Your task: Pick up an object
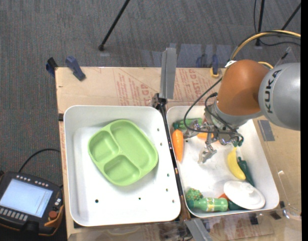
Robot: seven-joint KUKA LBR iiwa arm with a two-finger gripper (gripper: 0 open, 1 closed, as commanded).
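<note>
My gripper (pixel 208 153) hangs over the middle of the right bin (pixel 262 157), above bare white floor, with nothing visibly in it. An orange carrot (pixel 178 144) lies to its left along the bin's left wall. A yellow banana (pixel 236 165) lies to its right, beside a dark green item (pixel 245 172). A green item (pixel 186 124) lies at the bin's back left, partly hidden by the wrist. Along the front lie a green bottle (pixel 210 204), a small leafy green piece (pixel 194 193) and a round white lid (pixel 244 195).
The left bin (pixel 76 185) holds a light green divided plate (pixel 123 151). A raised divider (pixel 170 149) separates the two bins. A metal post (pixel 168 79) stands behind them. A teach pendant (pixel 26 197) sits off the bench at the lower left.
</note>
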